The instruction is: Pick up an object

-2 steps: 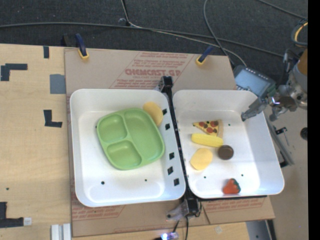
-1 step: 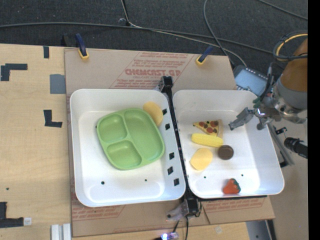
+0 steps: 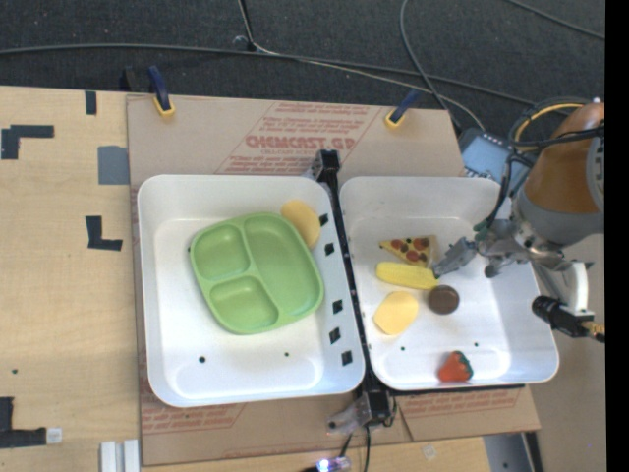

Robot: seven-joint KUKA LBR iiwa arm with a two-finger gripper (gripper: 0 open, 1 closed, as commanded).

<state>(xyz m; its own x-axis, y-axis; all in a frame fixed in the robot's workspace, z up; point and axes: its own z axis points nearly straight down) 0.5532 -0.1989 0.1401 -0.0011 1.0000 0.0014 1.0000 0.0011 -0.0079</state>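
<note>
Yellow marks the nearest target: a banana-like piece lies in the right bin, its long axis running roughly left to right, just beside a pizza slice and a brown disc. The gripper hangs over that cluster; whether its fingers are spread I cannot tell (they blur against the white). The likely trouble is crowding: closing here could nudge the neighbours or pinch two things at once

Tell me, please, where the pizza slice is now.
The pizza slice lies in the right bin, toward its left-centre, just above the long yellow piece and left of the gripper.
</note>
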